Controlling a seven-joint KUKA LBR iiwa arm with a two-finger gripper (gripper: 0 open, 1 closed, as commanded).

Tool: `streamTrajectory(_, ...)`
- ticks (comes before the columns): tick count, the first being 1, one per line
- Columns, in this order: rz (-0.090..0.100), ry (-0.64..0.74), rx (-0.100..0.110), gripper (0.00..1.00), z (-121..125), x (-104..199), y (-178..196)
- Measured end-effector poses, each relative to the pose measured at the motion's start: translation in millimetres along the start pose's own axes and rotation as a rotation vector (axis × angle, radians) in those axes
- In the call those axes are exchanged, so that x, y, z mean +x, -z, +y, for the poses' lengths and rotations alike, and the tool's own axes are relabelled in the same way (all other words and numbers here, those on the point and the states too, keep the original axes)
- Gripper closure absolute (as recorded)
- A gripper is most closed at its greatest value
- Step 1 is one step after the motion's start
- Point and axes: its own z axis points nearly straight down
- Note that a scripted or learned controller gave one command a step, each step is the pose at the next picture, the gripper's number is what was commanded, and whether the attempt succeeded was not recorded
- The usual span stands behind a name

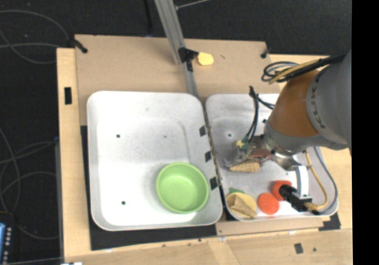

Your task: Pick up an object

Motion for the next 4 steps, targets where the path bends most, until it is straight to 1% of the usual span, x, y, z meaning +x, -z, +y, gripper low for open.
streamTrajectory(2,-0.001,0.010,-0.002,1.00,5.9,-0.6,86.2)
streamTrajectory(3,-0.001,0.011,-0.004,1.00,9.6,9.3,140.6)
streamTrajectory(4,0.001,0.014,0.002,1.00,19.2,57.6,143.0)
